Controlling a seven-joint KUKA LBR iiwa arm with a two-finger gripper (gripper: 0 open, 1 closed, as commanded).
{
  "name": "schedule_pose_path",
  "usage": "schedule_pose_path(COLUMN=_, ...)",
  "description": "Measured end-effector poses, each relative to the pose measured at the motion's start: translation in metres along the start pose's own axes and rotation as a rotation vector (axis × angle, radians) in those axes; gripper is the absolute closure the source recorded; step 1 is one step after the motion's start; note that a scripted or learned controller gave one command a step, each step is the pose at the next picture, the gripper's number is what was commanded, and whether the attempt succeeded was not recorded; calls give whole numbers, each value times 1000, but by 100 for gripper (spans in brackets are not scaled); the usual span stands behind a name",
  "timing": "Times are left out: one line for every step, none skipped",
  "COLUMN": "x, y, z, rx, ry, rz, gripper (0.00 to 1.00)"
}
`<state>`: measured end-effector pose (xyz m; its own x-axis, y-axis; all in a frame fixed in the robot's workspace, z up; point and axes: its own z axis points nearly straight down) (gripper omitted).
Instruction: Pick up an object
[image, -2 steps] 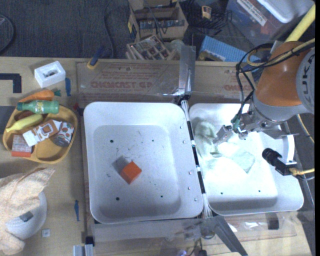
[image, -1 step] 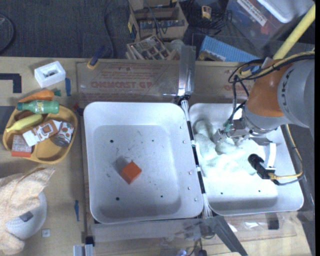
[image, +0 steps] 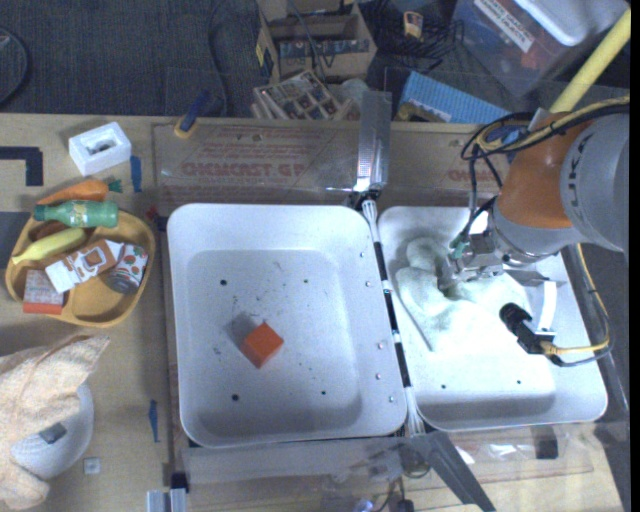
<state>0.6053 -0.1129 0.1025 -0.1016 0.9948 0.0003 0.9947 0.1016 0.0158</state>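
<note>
An orange cube (image: 263, 344) lies in the middle of the left bin (image: 200, 240), slightly towards the front. In the right bin (image: 570, 400) a pale, crumpled soft object (image: 420, 280) rests against the left wall. My gripper (image: 455, 282) points down at the right edge of that pale object, touching or just above it. The grey arm with its orange band (image: 545, 190) reaches in from the right and hides part of the bin's back.
A black plug on a yellow cable (image: 522, 328) hangs over the right bin, to the right of the gripper. Left of the bins stand a wooden bowl of toy food (image: 80, 265), a small white box (image: 100, 148) and a beige cloth (image: 45, 385).
</note>
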Motion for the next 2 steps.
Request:
schedule_pose_path(x=0, y=0, z=0, rx=0, ry=0, rz=0, gripper=0)
schedule_pose_path(x=-2, y=0, z=-11, rx=-4, ry=-1, rz=4, gripper=100)
